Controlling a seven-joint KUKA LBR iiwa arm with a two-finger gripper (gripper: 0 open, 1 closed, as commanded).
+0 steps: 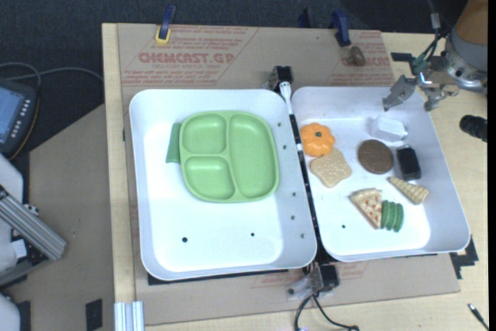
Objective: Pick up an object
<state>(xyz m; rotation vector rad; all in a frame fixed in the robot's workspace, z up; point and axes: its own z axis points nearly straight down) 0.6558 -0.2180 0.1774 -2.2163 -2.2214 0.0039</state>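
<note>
Candidate object: we take the pale, whitish piece (390, 127) as the likeliest pick. It lies in the upper part of the right bin (341, 240), nearest the claw.
Bearing from claw: the piece sits just below and slightly left of the gripper (416, 91) as the camera shows it, towards the bin's middle. By our judgement, a short drop with a small inward shift is what the coming move calls for.
Long axis: roughly left to right across the bin. Its outline blurs against the white floor, so we hold this loosely.
Claw state: the two fingers stand spread apart above the bin's far rim, with nothing between them.
Neighbours: brown round biscuit (376, 156) just below the piece; black block (408, 163) beside it. We judge both close enough to be nudged.
Further in the bin: orange pumpkin (317, 139), cracker (331, 167), pizza slice (367, 205), green pod (392, 215), wedge (410, 190).
Left bin (155, 236): holds a green divided tray (229, 155), well apart from the claw.
</note>
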